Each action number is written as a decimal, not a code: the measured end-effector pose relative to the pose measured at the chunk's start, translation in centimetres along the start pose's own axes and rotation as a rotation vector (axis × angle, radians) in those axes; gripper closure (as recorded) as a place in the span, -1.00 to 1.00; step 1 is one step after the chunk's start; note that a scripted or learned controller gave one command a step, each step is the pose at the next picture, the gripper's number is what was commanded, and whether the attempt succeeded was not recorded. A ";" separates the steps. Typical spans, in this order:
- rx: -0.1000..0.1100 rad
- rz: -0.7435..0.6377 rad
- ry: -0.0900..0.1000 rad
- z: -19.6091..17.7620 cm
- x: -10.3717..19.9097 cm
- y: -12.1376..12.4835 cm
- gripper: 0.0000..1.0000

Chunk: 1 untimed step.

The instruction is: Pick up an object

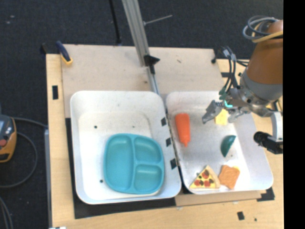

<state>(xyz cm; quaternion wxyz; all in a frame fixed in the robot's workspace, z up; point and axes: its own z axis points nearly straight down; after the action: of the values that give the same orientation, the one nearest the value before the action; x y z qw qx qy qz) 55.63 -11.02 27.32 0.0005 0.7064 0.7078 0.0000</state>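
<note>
My gripper (pixel 221 114) hangs over the back of the right bin (pixel 252 175), open, its fingers spread to either side of a small yellow piece (pixel 221 119). Whether the fingers touch the piece I cannot tell. An orange carrot-like toy (pixel 183 128) lies along the bin's left side. A dark green wedge (pixel 228 145) rests in the middle right. At the front of the bin sit a toy pizza slice (pixel 206 178) and an orange square piece (pixel 229 176).
The left bin (pixel 90 104) holds a turquoise divided plate (pixel 134 163). An aluminium post (pixel 138 32) rises behind the bins, its foot by the gap between them. The arm's orange-banded wrist (pixel 267 66) looms at the right.
</note>
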 end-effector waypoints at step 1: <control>-0.001 0.000 0.000 0.0 0.0 0.0 -1.00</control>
<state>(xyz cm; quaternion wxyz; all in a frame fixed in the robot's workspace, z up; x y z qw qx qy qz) 55.66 -11.02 27.37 0.0010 0.7063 0.7079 0.0004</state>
